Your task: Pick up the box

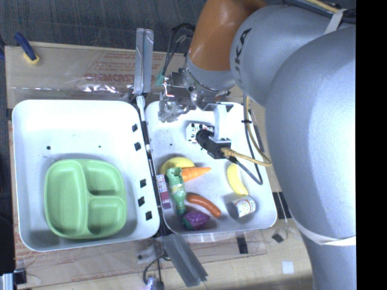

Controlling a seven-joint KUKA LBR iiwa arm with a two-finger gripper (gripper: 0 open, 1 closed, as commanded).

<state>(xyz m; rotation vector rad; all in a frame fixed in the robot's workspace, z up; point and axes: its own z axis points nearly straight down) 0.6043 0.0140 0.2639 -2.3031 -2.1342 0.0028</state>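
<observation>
Kim: Arm first, since it's closest to the lens: big grey bulk, orange band, coming in from the right. Now left to right, pls.

Jo: Left bin holds one green divided plate, lying flat toward the near side. Not part of the job, prob. just clutter.

Kim: And the box?

Jo: Small dark-red & white box, in the right bin, pressed against its left wall, i.e. the divider side. Green bottle is touching or just beside it on the right.

Kim: Awkward spot.

Jo: Yep, wall one side, bottle the other, so little room to straddle it, imo. Then a yellow fruit above the bottle, carrot pointing right, red sausage-like item, purple grapes at the near edge, banana and a can on its side further right.

Kim: Gripper?

Jo: Gripper is at the far end of the right bin, over bare floor, well apart from the box. Too much metal & cable there; can't tell whether it's apart or together. Nothing visibly held.

Kim: So the pick isn't made.

Jo: Not yet, I'd say. It prob. needs to come toward the near-left corner and line up along the wall.
</observation>
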